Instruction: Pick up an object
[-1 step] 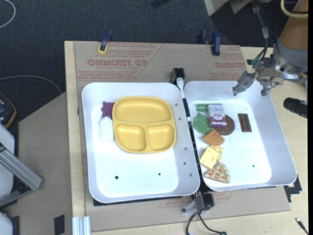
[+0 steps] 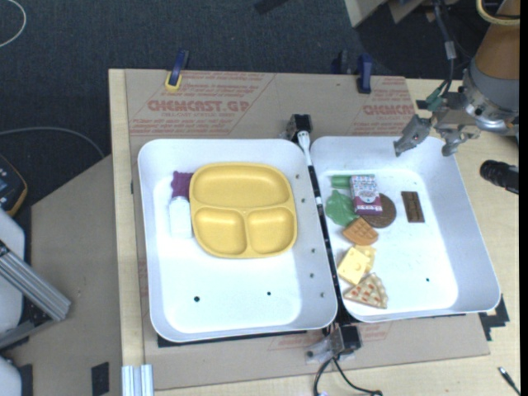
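My gripper (image 2: 429, 139) hangs above the far edge of the right bin (image 2: 462, 246), its two fingers spread apart with nothing between them. Below and left of it, in the right bin, lie several toy foods: a green leaf (image 2: 338, 208), a pink-labelled packet (image 2: 363, 187), a brown round cookie (image 2: 379, 211), a waffle piece (image 2: 360, 233), a yellow cheese wedge (image 2: 355, 264), a pizza slice (image 2: 368, 290) and a dark chocolate bar (image 2: 412, 206). The left bin (image 2: 231, 304) holds a yellow divided plate (image 2: 243, 209), with a purple item (image 2: 181, 184) and a white bottle (image 2: 179, 218) beside it.
Both bins rest on a cardboard sheet (image 2: 247, 101) clamped at the back by a yellow-blue clip (image 2: 175, 73) and a blue clip (image 2: 364, 71). A black bracket (image 2: 299, 127) sits between the bins at the back. The right half of the right bin is bare.
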Tool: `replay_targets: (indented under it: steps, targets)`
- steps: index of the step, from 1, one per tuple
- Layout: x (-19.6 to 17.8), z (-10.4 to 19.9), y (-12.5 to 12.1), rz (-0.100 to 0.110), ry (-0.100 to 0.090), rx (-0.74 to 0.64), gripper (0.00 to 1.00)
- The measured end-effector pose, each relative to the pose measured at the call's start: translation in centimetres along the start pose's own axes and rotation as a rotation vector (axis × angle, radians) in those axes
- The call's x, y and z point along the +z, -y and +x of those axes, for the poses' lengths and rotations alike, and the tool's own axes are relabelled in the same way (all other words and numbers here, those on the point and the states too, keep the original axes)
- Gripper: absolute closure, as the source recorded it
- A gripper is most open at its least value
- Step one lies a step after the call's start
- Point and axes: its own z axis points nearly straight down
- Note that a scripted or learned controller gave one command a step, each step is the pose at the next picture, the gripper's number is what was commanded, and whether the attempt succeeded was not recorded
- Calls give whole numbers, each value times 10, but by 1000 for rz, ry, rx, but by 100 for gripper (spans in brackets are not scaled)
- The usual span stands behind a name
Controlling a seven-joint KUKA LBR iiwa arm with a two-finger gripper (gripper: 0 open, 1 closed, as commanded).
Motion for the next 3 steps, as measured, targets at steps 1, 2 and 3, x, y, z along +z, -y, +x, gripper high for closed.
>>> replay_targets:
  steps: [1,2,3]
  targets:
    - [60,8,4,7,-2,0,0]
    - [112,6,15,5,-2,1,0]
    - [150,8,10,-8,-5,0,0]
